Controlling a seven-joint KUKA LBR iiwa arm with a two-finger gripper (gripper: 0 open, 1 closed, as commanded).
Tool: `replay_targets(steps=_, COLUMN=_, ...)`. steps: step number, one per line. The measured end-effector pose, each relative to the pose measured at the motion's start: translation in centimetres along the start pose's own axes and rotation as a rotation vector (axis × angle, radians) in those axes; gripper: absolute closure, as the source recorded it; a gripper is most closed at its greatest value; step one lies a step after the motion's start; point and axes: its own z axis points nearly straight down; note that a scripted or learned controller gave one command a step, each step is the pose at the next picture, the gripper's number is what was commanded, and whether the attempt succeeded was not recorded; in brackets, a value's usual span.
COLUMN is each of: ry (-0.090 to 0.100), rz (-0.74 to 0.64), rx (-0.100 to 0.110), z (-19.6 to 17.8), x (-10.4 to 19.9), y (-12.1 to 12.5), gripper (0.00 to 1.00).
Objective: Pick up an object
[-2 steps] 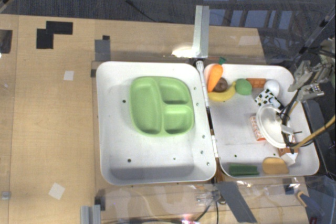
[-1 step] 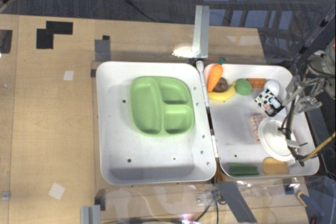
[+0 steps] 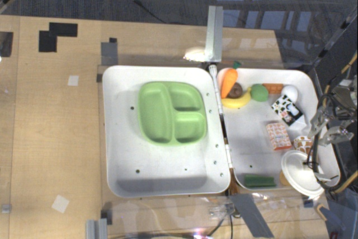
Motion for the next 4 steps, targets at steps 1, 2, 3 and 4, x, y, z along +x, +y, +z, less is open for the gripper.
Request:
replay_targets(steps=1, ry=-0.002, rz=-0.110, rx=0.001, z=-2.9, x=-7.7, y=-6.4, gripper=1.00)
replay_targets(steps=2, ry=0.001, rz=-0.140, rx=0.000, z=-3.9, x=-0.1, y=-0.5, gripper=1.00)
replay_targets(steps=3, ry=-0.005, rz=-0.139, rx=0.005, z=-5.0, x=-0.4, y=-0.5, gripper=1.00)
replay_targets(steps=4, ry=0.002, rz=-0.508, rx=-0.004, z=2.9, x=0.0, y=-0.3, gripper=1.00)
